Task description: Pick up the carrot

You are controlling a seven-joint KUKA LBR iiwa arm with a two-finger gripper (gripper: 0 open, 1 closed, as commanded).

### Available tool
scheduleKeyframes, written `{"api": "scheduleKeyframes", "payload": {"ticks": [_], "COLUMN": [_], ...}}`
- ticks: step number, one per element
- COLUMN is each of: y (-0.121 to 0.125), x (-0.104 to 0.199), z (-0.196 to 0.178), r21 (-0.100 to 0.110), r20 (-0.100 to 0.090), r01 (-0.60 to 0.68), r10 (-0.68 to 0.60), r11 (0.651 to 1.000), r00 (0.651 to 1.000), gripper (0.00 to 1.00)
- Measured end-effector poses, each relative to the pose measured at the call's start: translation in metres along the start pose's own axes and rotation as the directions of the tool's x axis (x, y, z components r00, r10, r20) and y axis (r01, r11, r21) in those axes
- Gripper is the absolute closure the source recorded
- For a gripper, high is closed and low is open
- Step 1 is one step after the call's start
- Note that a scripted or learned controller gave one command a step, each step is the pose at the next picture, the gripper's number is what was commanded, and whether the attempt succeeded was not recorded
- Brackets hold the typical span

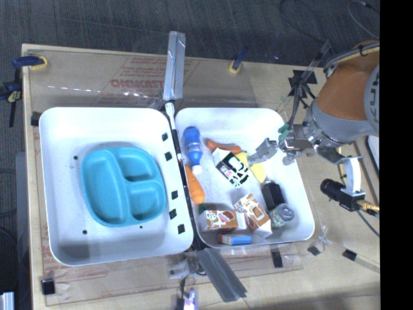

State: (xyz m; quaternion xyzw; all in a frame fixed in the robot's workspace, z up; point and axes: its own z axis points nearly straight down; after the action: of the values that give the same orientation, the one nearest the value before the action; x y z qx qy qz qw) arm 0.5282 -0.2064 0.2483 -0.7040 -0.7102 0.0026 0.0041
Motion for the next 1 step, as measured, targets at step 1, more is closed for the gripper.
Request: {"api": "scheduleKeyframes", "payload": {"ticks": [1], "y": [-0.0404], "x": [0.0478], "z": [0.1348], "r21": [-0.016], "r20": [0.004], "r01": [0.084], "r10": [-0.084], "r11": [0.996], "r00": [0.996], "gripper": [0.00]}}
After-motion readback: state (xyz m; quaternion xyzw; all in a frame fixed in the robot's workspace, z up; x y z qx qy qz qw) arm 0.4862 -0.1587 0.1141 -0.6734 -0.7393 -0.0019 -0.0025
